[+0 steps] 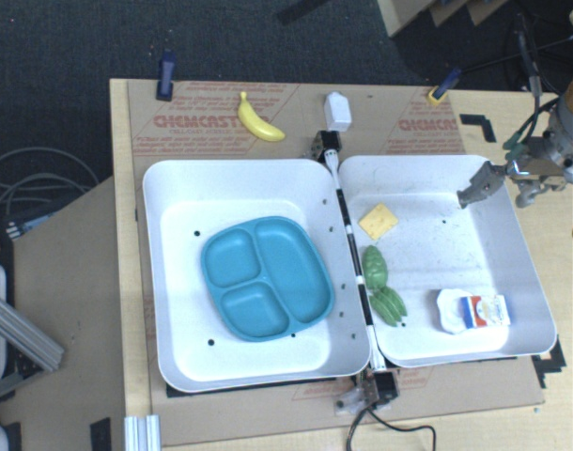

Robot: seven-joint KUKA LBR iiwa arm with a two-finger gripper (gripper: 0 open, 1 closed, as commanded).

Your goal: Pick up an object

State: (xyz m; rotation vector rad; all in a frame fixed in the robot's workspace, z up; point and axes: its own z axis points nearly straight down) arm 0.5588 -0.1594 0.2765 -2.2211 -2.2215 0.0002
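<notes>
Over the right bin's (512, 252) far right corner hangs the gripper (479, 188); whether its jaws are spread or pressed together cannot be told, and nothing shows between them. On that bin's floor lie a yellow wedge (379, 221), two green pieces (380, 285) against the left wall, and a white carton (472, 311) near the front right. A blue divided tray (266, 276) sits in the left bin (174, 252). Behind the bins, a banana (257, 120) rests on the cardboard (202, 120).

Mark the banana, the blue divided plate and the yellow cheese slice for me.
banana (259, 121), camera view, middle of its curved body.
blue divided plate (266, 277), camera view, ridge where its compartments meet.
yellow cheese slice (378, 222), camera view, centre of its flat face.
</notes>
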